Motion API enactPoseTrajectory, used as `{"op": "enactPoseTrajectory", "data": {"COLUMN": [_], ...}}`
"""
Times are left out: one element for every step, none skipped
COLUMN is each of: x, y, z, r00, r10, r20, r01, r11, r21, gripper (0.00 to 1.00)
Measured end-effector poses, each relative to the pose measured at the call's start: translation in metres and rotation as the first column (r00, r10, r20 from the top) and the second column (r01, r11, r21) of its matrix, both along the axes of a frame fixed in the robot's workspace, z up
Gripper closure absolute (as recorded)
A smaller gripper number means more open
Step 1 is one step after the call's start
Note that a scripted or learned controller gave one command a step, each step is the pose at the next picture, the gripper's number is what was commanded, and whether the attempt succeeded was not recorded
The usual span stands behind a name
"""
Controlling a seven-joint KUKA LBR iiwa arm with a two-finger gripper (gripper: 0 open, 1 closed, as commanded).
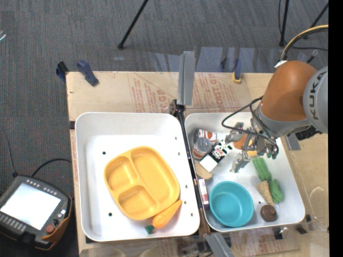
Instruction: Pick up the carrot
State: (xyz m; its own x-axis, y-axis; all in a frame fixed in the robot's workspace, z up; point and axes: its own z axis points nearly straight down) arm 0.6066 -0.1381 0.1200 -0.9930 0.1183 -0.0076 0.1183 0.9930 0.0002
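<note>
One carrot (167, 214) lies at the left bin's (86, 143) front edge against the yellow plate (140, 182); gripper (245, 157) over the right bin (292, 170), fingers spread, gripping nothing.

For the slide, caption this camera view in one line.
Gripper hovers over the cluttered right bin; the carrot lies beside the yellow tray in the left bin.

The left bin (86, 143) holds a divided plate (140, 182), with the carrot (167, 214) touching its near right edge. The right bin (292, 189) holds a bowl (231, 203) at the front (gripper (244, 157) above, behind it).
</note>
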Motion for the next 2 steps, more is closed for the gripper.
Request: {"op": "enactPoseTrajectory", "data": {"x": [0.013,0.016], "y": [0.002,0.008], "z": [-0.016,-0.031], "r00": [1.000,0.994], "r10": [-0.017,-0.105], "r20": [0.024,-0.004], "r01": [0.017,0.105], "r11": [1.000,0.994], "r21": [-0.008,0.002], "gripper": [0.00,0.00]}}
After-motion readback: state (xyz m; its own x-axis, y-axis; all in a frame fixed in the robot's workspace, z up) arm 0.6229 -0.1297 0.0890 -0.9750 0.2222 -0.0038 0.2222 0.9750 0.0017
